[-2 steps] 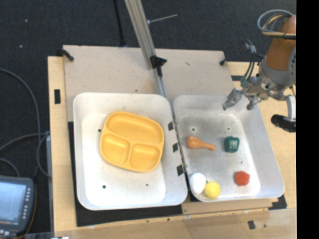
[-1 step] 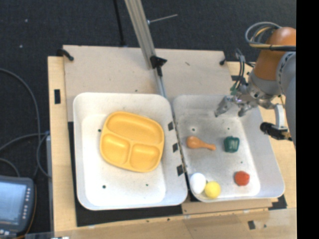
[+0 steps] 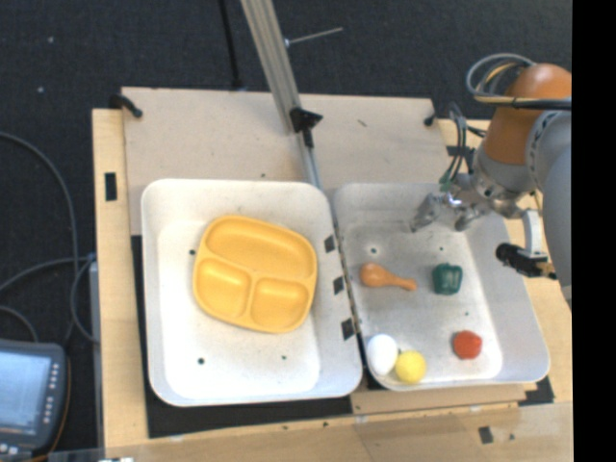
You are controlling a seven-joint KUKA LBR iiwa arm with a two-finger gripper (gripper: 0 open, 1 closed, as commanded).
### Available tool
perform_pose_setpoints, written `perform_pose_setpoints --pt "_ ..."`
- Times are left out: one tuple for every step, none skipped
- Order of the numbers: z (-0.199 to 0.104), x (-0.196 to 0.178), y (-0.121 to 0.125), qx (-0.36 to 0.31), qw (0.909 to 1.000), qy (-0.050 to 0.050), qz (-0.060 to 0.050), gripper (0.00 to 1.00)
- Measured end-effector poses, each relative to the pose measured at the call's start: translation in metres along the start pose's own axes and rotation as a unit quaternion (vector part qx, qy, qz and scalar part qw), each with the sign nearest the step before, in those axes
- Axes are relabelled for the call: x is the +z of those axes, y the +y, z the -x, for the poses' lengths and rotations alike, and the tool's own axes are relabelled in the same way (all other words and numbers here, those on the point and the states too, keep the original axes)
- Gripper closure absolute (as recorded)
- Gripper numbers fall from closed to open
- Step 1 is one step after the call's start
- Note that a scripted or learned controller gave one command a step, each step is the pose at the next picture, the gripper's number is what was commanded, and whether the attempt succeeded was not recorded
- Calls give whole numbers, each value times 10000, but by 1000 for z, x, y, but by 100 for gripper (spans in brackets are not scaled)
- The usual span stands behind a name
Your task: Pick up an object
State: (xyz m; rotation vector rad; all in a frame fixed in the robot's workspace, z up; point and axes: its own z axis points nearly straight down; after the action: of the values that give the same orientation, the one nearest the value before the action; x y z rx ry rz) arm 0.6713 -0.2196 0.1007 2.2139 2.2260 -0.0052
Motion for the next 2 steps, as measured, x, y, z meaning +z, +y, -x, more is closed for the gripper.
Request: perform_pose_setpoints --pt "1 -14 1 -18 10000 -21 22 100" --pt "6 -80 4 7 10000 2 50 100"
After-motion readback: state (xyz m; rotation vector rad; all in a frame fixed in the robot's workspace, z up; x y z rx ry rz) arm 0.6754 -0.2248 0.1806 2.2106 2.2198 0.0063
